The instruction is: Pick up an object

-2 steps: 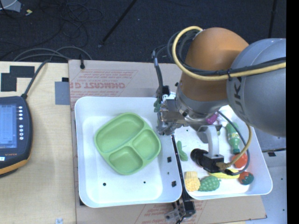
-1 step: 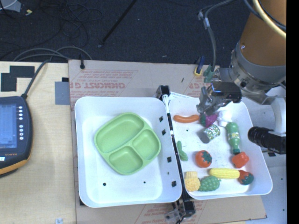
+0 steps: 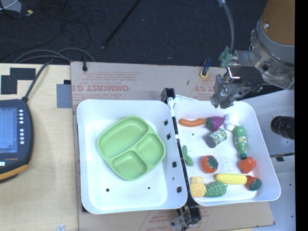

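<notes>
My hand [image 3: 224, 100] hangs over the far edge of the right bin [image 3: 269, 177], dark and bunched against the rim; I cannot tell how it is set, and nothing shows in its grip. Just near of it lies a purple vegetable [image 3: 215, 123], touching a small white piece [image 3: 229, 121] on its right. An orange sausage [image 3: 192, 122] lies to the left, its long axis running left to right. A grey can [image 3: 218, 137] lies tipped on its side, pointing far-right. A green bottle [image 3: 240, 142] runs far to near, cap toward the near side. Nearer sit a tomato [image 3: 209, 163], a red pepper [image 3: 247, 164], and a yellow corn cob [image 3: 232, 178] lying left to right, with a green bumpy fruit [image 3: 215, 190] and a yellow block [image 3: 197, 186] at the near rim.

The left bin [image 3: 96, 186] holds a green divided plate [image 3: 131, 147], tilted askew. Both bins rest on cardboard [image 3: 125, 83] over the pale table [image 3: 38, 196]. A pendant with a screen [image 3: 12, 136] lies at the left edge. Cables [image 3: 62, 28] trail over the dark floor beyond.
</notes>
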`<state>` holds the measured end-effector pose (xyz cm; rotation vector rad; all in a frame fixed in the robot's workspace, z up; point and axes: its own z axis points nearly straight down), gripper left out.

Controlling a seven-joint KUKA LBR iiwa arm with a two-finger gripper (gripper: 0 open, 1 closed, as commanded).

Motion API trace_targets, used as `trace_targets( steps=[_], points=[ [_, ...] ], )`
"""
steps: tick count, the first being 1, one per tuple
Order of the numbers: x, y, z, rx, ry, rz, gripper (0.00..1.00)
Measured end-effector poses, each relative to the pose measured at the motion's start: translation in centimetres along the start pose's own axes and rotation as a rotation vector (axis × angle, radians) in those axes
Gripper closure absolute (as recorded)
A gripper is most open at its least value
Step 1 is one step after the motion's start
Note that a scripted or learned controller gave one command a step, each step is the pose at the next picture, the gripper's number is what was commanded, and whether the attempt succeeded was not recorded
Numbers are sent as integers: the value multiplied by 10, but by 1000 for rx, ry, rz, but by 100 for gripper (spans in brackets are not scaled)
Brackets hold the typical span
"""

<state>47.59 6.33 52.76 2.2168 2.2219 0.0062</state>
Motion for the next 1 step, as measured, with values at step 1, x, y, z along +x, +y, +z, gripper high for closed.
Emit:
trace_targets(
  steps=[1],
  points=[
    [63,-1,92,16,-3,-3,100]
  ],
)
